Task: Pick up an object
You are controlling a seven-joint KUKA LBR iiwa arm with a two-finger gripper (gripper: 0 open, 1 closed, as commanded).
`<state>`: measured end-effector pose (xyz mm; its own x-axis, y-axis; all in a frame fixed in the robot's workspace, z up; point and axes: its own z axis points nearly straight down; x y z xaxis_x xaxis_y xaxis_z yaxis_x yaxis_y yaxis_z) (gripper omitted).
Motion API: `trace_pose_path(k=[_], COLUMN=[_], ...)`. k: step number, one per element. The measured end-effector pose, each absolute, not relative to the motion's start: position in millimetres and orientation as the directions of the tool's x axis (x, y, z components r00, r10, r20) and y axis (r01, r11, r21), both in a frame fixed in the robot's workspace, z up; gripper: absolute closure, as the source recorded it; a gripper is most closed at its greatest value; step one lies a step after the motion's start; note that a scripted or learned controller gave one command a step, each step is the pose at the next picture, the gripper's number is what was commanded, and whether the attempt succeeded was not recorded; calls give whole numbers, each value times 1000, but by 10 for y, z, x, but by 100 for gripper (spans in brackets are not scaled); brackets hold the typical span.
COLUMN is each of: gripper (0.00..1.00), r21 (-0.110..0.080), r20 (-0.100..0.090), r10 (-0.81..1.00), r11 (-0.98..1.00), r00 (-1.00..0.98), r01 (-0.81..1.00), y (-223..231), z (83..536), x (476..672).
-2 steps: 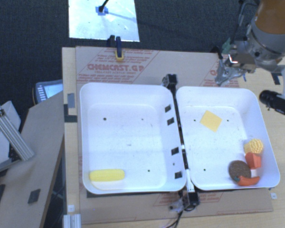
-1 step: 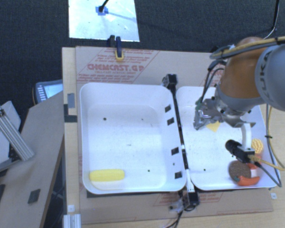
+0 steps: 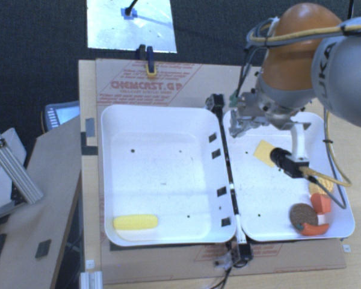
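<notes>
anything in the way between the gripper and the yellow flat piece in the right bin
Nothing visible does. The gripper hangs over the right bin's far left part, the yellow flat piece lies close by on bare floor; the brown disc and orange pieces sit well aside.

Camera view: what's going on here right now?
The KUKA arm holds its gripper over the far left corner of the right bin, near a flat yellow piece. A brown disc and orange pieces lie in that bin's near right corner, and a yellow oblong lies in the left bin. Nothing looks picked up yet.
</notes>
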<state>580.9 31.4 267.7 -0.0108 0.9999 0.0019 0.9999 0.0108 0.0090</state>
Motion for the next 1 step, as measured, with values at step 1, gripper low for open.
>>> trace_pose_path(k=[1], gripper=[100], r21=[16], r20=[-1], r10=[1000], r11=[4], r00=[-4], r01=[1000], y=[81], z=[3793], x=[5898])
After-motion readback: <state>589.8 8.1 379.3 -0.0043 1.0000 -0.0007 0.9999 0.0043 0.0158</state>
